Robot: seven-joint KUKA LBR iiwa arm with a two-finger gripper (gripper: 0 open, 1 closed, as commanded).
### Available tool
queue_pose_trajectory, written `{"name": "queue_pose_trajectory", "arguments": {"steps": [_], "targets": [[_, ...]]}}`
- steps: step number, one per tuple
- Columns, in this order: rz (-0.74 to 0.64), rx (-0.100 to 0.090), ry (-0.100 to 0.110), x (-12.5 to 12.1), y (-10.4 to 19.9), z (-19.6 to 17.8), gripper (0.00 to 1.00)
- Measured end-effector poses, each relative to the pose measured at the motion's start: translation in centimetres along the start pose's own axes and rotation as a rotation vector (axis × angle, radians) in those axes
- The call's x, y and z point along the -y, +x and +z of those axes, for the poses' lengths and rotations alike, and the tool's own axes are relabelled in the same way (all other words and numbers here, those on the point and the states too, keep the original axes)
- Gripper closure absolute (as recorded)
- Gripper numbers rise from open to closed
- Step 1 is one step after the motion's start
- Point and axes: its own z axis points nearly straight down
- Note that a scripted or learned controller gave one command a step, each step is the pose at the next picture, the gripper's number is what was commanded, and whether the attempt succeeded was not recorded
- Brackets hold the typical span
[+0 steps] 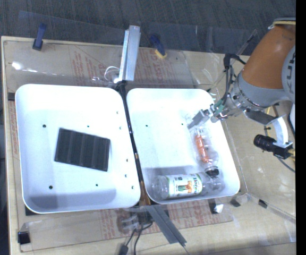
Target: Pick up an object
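hovering over the right bin (142, 105), the gripper (198, 118) grips nothing visible, its finger spread unreadable, just above the small orange-filled bottle (202, 146) and the larger clear bottle (182, 186) along the near wall.

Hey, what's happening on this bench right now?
A grey and orange robot arm reaches in over the right bin, its gripper above a small orange-filled bottle. A larger clear bottle lies along that bin's near wall. A dark flat pad sits in the left bin. Nothing looks picked up yet.
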Motion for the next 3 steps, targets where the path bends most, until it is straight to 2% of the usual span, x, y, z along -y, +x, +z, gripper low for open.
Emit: {"name": "queue_pose_trajectory", "arguments": {"steps": [1, 3], "targets": [[-0.112, -0.003, 0.004, -0.9, -0.1, 4.2, 0.00], [-0.172, -0.003, 0.002, 0.8, 0.4, 6.7, 0.00]]}}
